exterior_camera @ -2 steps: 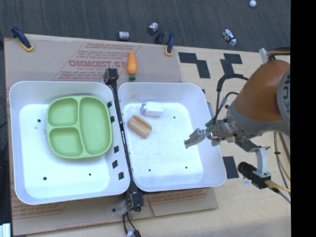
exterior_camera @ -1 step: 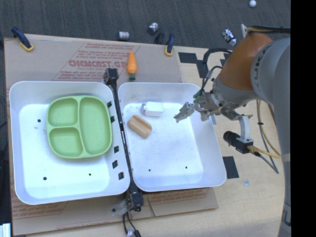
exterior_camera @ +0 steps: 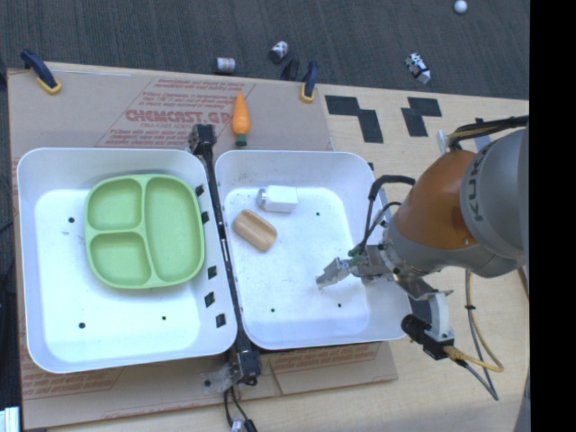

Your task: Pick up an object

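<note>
Tan bread roll (exterior_camera: pixel 256 230) lying in the right bin (exterior_camera: pixel 297 336), upper-left part, just below a small white block (exterior_camera: pixel 279 198). End effector (exterior_camera: pixel 333 274) lowered over the same bin's right half, well apart from both, nothing seen between its fingers; open or closed, impossible to tell. Green three-compartment tray (exterior_camera: pixel 144 230) resting in the left bin (exterior_camera: pixel 54 331). Orange carrot (exterior_camera: pixel 240 115) on the desk beyond the bins.

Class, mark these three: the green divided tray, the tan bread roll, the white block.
green divided tray (exterior_camera: pixel 145 232), camera view, centre divider
tan bread roll (exterior_camera: pixel 256 230), camera view, middle of top
white block (exterior_camera: pixel 280 198), camera view, top face
</note>
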Controlling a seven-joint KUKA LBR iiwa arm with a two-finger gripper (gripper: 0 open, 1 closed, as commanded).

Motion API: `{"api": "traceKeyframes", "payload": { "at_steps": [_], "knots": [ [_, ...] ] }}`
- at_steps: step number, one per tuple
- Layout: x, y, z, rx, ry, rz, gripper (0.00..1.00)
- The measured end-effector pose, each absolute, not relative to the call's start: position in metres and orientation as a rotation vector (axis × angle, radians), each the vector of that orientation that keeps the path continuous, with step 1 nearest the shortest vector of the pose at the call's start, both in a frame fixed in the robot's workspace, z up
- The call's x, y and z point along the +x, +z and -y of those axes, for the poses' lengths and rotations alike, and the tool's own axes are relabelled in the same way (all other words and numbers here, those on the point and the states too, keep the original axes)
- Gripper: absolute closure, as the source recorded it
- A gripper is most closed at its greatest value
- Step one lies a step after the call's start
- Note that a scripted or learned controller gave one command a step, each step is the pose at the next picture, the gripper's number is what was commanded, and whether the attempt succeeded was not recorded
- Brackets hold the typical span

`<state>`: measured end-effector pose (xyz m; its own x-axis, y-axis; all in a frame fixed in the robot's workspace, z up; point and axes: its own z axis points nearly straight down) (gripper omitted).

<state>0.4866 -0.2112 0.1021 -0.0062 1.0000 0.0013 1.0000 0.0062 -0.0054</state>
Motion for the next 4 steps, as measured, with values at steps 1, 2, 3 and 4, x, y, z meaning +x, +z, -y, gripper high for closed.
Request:
{"api": "traceKeyframes", "payload": {
  "at_steps": [1,2,3,4],
  "knots": [
    [0.557,0.092,0.21,-2.211,0.003,2.229,0.0],
    [0.657,0.092,0.209,-2.213,-0.001,2.226,0.0],
    [0.658,0.103,0.209,-2.206,0.001,2.233,1.0],
    [0.658,0.103,0.209,-2.205,0.001,2.233,0.0]
  ]
}}
